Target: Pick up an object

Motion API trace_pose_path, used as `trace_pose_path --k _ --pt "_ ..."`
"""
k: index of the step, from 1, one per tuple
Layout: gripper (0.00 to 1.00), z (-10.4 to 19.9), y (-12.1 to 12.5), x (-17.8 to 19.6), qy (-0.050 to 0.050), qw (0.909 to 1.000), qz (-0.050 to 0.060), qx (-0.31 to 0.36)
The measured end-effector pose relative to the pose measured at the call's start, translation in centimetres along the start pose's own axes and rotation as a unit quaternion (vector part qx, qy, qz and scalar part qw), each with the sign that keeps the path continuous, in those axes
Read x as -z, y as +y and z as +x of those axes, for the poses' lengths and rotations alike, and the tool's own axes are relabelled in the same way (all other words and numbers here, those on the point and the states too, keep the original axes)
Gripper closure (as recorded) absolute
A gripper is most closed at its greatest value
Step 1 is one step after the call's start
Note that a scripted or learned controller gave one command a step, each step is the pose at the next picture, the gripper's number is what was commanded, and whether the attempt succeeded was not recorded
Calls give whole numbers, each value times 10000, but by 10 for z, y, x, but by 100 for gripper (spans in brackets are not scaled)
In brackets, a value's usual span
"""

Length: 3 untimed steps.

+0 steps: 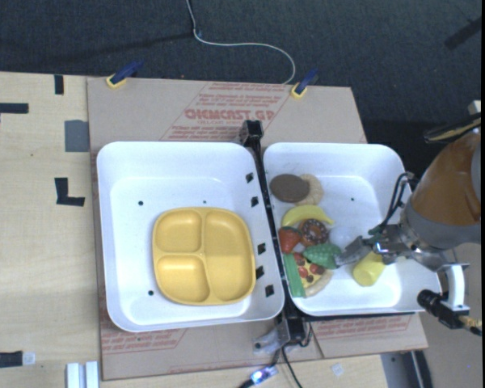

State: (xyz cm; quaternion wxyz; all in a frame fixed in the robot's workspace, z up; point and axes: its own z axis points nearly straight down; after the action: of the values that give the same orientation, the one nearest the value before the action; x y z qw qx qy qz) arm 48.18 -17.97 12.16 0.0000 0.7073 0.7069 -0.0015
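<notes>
Your arm (446,192) comes in from the right edge, orange band up top, grey wrist angled down and left into the right bin (352,156). The claw (357,250) sits low over the bin floor, pointing left at the toy food pile; you can't tell if it's apart or together, too dark and blurred. A yellow cup-like piece (368,272) lies just below the claw, touching or nearly so, not clearly gripped. The pile hugs the bin's left wall: brown round patty (288,187) over a tan disc (311,187), banana (309,215), red-and-dark donut-like piece (314,232), red tomato-like piece (289,239), green leafy piece (322,255), pizza slice (311,275) partly buried. The left bin (117,168) holds a yellow divided plate (203,256). Both bins rest on cardboard on your counter (24,217). The arm's upper part is cut off at the frame edge.
</notes>
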Motion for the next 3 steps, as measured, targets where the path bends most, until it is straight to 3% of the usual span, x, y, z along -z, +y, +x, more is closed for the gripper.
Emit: trace_pose_path --k 1,2,3 --pt "0 -4 6 -27 -43 9999 -113 -3" --pt "100 -10 13 -10 -142 9996 -250 -16" --pt "100 -10 21 50 4 10000 -30 14"
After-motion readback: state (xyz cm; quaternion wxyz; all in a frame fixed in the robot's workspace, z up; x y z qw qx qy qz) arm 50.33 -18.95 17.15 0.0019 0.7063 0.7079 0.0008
